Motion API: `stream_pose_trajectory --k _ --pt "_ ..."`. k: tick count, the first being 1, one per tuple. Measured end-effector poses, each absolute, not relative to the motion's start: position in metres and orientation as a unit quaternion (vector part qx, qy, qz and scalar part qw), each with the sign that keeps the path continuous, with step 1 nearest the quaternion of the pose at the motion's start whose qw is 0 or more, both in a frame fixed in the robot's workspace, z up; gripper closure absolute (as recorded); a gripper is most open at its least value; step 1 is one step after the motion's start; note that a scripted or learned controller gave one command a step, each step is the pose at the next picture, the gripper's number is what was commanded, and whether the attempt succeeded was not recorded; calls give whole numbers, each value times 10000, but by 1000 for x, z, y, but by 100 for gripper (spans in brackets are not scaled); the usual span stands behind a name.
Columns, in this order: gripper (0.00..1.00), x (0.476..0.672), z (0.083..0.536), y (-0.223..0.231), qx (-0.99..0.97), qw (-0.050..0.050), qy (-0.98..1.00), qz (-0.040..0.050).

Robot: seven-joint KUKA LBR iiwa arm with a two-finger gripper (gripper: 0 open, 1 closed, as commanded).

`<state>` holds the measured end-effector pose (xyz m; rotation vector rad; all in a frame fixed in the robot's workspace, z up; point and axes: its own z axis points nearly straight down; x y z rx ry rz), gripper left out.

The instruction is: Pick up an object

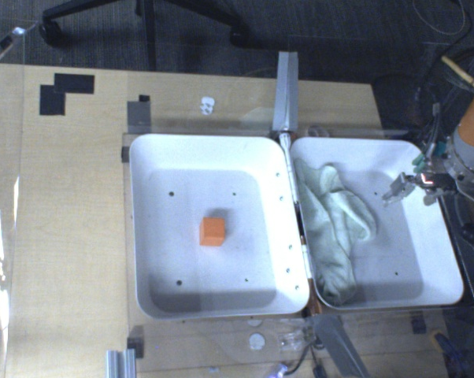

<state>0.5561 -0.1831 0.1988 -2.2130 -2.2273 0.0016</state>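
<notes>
crumpled pale grey-white cloth (337, 231) lies along the inner side of the right shallow white plastic bin (438, 278), just left of the jaws and below their level in the view. two-finger metal gripper (410, 186) hangs over that bin's right part, fingers spread apart with nothing between them. small orange cube (212, 231) sits near the middle of the left shallow white plastic bin (154, 290), well apart to the jaws' left, beyond the cloth.
</notes>
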Motion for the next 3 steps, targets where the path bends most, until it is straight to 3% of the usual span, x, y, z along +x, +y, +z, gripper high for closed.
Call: stream_pose_trajectory --k 1,2,3 --pt "0 498 93 -167 -7446 -16 -6676 -15" --pt "100 500 102 -166 -7442 -20 -6680 -20" --pt "100 506 177 -174 -8621 1 -5068 7"
